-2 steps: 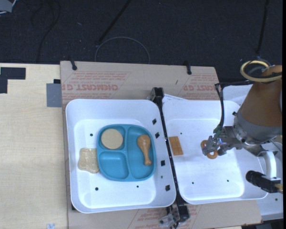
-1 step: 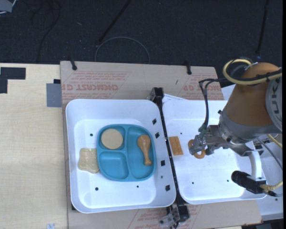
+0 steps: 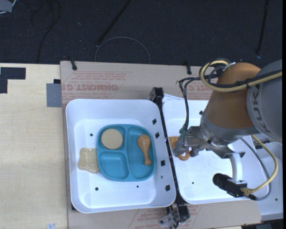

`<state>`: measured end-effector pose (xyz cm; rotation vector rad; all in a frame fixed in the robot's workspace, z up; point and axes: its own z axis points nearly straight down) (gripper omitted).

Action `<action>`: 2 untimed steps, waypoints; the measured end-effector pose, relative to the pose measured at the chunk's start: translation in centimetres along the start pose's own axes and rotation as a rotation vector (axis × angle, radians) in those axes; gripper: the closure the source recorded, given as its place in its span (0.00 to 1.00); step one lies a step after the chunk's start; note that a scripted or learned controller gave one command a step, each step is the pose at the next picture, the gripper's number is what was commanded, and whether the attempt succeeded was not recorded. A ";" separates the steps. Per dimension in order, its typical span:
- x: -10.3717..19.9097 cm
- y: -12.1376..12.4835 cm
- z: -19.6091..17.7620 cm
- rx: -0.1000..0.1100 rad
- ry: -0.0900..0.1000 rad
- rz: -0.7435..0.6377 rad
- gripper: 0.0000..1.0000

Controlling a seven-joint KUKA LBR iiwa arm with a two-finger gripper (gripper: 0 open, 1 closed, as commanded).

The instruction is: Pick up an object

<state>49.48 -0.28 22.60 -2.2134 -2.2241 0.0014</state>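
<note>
Gripper [image 3: 183,147] just by a small orange-brown toy piece [image 3: 183,156].
It seems light, stiff, smooth; we would pinch its middle. Gripper open or closed, we cannot tell.

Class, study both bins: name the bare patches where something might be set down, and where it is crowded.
Left bin: bare floor below the blue tray and a strip above it; the tray's lower-left compartment too. Right bin: bare floor in its lower-left corner. Crowded: around the tool.
</note>
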 end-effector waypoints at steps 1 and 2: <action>5.3 1.2 -0.2 0.000 -0.001 0.001 1.00; 10.6 1.5 -1.0 0.000 -0.001 0.001 1.00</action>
